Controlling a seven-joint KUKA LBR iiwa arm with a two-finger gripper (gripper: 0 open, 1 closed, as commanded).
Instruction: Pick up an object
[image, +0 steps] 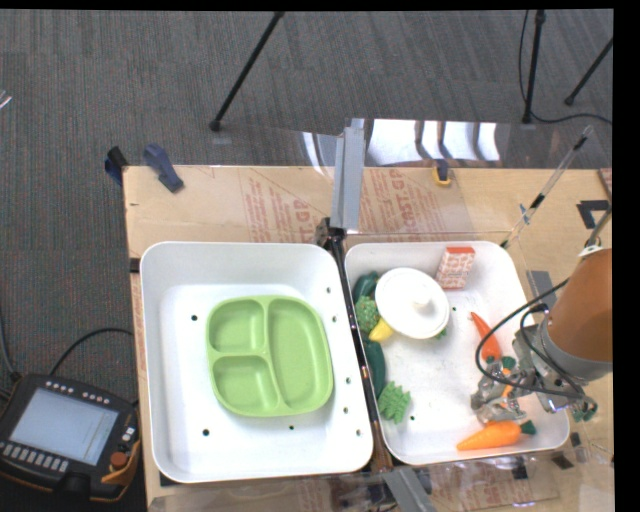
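The arm (590, 320) is seen reaching in from the right, and the hand (505, 395) is brought low into the near right corner of the right bin (500, 262). Just beneath and in front of it, a toy carrot (492, 435) lies flat on the bin floor, leafy end toward the right wall. Whether the hand is open or closed cannot be told from this angle; nothing is visibly gripped. A second, slimmer carrot (484, 335) is spotted just behind the hand. Further back, a white lid (412, 300), a small red box (455, 266) and green toy vegetables (394, 401) are scattered through the same bin. In the left bin (180, 270) a green divided plate (270, 355) sits alone.

The nearer carrot is judged the likeliest target. For a clean pick, the grip would best be set across the thick middle of the carrot, not along it, and centred well away from the bin wall. A straight lift is advised, since a tapered body is easily squeezed out sideways.
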